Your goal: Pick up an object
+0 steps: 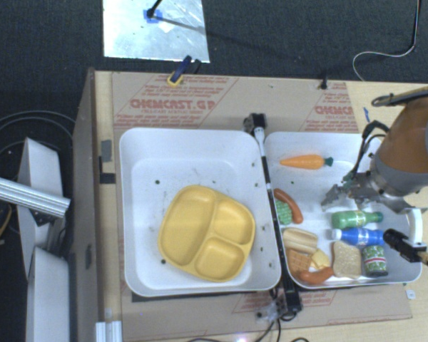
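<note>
Green bottle (356,219) is being hovered over by the pincer (340,194) near the right bin's (310,144) right edge; pincer state cannot be told.

Yellow tray (207,239) in a white bin (139,191); orange carrot (303,162), green bottle (355,219), blue bottle (360,236).

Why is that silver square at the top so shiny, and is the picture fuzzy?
In the camera view, the metal sheet on the dark floor catches glare; the whole view is slightly soft and grainy; the yellow tray throws only a faint shadow in the left bin.
</note>
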`<state>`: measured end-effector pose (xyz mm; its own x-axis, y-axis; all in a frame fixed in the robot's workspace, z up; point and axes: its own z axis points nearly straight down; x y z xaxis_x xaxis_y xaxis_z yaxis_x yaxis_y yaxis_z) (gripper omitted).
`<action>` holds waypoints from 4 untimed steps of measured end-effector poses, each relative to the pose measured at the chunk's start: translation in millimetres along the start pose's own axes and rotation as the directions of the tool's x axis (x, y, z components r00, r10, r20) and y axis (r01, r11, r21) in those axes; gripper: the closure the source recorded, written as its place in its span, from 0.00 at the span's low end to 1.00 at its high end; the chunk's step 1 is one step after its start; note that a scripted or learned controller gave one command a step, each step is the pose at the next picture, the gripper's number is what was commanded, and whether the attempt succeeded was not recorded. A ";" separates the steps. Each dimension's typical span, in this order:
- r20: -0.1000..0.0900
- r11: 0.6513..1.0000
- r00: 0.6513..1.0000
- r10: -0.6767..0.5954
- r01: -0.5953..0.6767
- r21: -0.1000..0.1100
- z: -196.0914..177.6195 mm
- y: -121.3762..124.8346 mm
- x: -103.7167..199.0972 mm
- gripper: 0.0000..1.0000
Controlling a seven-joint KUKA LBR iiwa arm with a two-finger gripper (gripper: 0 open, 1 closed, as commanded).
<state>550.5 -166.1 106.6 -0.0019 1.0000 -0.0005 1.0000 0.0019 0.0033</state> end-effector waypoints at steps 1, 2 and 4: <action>-0.001 1.000 1.000 0.001 -0.001 0.003 22.4 -31.4 28.4 0.00; 0.000 1.000 1.000 0.001 -0.001 -0.001 11.5 -29.9 28.2 1.00; 0.000 1.000 1.000 0.001 -0.001 0.001 22.0 -63.5 30.8 0.00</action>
<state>487.0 -135.4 84.3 -0.0008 1.0000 -0.0001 1.0000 0.0008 0.0021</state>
